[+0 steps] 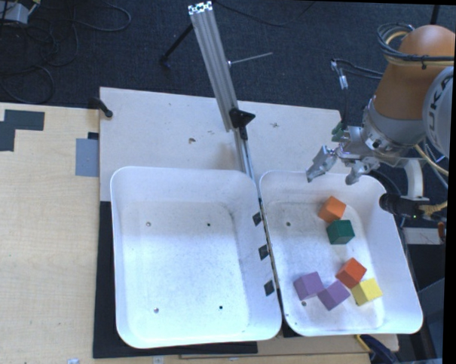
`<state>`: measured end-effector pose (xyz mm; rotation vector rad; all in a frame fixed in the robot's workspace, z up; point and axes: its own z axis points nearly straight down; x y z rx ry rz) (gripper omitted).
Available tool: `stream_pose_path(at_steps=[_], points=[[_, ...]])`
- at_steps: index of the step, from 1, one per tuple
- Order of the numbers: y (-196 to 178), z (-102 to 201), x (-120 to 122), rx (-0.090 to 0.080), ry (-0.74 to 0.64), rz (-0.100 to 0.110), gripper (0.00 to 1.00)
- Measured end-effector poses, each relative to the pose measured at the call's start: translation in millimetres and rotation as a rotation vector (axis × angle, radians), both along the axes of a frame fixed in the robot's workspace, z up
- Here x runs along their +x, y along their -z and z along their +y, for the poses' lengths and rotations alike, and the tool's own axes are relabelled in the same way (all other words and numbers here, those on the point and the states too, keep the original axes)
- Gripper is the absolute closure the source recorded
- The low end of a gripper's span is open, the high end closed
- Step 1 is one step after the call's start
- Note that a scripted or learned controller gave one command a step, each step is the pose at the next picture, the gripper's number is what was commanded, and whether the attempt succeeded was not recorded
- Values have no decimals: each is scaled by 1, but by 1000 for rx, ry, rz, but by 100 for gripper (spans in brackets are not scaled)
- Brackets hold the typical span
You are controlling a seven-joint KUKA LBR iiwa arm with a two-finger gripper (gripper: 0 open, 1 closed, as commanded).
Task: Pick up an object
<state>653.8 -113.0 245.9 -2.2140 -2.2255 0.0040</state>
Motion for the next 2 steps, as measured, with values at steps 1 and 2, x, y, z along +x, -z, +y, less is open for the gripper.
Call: stream_pose_path(at_steps=[1, 2], points=[[46, -74, 14, -3, 10, 0, 0], [158, -76, 14, 0, 5, -1, 0]])
